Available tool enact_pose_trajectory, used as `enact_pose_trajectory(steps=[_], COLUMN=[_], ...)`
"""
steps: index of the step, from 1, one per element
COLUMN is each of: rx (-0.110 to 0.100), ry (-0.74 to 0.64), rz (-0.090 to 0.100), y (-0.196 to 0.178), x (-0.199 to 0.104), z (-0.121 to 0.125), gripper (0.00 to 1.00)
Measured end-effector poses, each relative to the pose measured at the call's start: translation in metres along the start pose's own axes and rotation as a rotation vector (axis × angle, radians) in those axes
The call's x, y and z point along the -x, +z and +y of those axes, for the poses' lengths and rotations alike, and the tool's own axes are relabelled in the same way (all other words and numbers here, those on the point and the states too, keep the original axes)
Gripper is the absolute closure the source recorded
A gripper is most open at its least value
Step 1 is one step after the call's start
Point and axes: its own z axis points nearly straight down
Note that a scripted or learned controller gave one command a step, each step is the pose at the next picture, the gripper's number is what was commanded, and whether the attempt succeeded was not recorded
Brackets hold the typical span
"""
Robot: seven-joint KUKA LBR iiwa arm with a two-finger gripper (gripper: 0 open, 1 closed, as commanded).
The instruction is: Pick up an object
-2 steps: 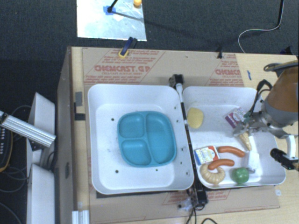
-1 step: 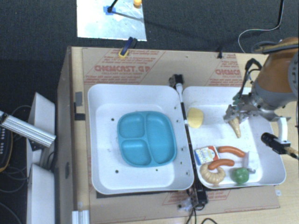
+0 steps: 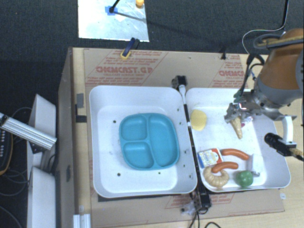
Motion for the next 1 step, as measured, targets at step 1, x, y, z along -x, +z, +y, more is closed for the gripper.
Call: enact_pose_trajectory(steps=[1], rx=[-0.002], ry=[0.0], rz=[0.001], y=[0.0071], x=[-0.0758], z=[0.0191], gripper=[1.0])
